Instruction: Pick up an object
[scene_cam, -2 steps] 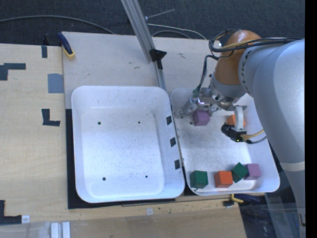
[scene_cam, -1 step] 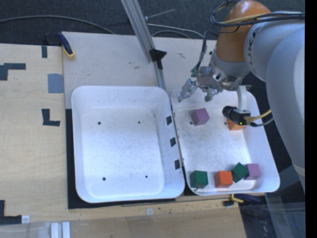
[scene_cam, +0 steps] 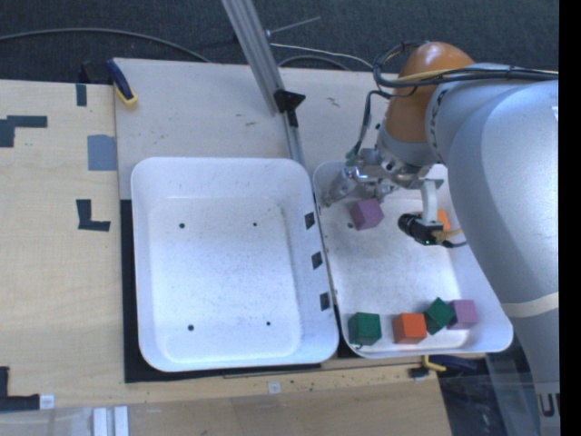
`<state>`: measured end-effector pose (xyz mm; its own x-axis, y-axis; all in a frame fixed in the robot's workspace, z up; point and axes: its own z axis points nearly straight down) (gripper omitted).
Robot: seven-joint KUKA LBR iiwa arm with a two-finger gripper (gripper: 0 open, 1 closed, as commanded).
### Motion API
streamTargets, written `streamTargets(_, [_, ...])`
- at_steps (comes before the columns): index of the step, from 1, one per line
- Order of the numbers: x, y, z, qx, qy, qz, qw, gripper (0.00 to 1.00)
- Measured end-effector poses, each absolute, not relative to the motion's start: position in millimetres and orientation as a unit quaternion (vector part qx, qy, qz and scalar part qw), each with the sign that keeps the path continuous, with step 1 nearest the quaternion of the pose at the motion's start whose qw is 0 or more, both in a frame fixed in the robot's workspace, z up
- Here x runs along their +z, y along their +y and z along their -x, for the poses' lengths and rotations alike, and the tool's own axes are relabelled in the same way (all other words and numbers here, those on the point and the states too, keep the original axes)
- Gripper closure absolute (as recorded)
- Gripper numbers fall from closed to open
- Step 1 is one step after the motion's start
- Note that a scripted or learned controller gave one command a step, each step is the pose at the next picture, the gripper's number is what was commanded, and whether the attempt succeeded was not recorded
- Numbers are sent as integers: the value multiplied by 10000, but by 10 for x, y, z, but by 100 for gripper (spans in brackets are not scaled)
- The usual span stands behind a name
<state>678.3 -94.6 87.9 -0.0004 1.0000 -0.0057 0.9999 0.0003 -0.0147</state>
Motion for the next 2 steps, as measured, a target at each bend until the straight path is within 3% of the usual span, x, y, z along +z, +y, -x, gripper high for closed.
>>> streamTargets(1, [919,-952,-6564,19,-7074,7068,7,0])
streamTargets(2, [1017,-946,-6572,17,-7081,7061,3,100])
